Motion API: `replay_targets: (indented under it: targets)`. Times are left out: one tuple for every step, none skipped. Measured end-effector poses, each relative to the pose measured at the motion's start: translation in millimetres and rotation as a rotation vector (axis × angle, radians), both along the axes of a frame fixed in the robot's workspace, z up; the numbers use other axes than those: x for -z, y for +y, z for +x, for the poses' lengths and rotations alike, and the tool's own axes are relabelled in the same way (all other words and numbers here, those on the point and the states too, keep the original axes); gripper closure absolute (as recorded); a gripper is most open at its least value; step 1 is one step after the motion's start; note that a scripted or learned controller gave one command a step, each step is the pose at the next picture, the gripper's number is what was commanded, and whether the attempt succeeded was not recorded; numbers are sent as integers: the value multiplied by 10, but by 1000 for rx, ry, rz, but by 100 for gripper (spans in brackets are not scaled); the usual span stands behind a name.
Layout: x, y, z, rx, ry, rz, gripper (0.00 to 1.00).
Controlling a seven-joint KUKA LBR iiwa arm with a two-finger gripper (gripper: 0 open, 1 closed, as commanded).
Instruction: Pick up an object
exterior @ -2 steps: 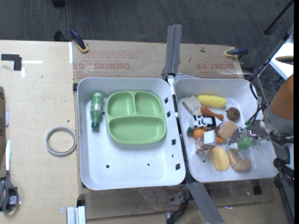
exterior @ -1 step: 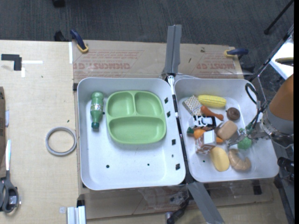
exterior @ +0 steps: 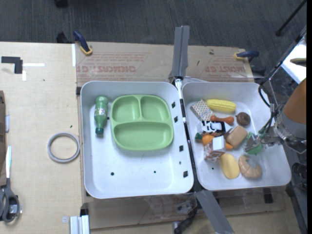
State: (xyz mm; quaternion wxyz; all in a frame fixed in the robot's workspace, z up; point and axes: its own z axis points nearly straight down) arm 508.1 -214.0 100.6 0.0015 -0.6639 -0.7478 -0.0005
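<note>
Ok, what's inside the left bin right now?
The left bin holds a green divided plate and a green bottle lying beside it, toward the bin's left wall. Whatever lies under the plate is covered.

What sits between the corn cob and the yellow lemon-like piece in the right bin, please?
In the camera view, between the corn cob and the yellow piece lie an orange carrot and a tan potato-like item.
</note>
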Motion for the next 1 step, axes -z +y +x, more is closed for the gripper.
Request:
replay_targets:
  targets:
    - [-819, 531, 416, 169, 0, -4, 100]
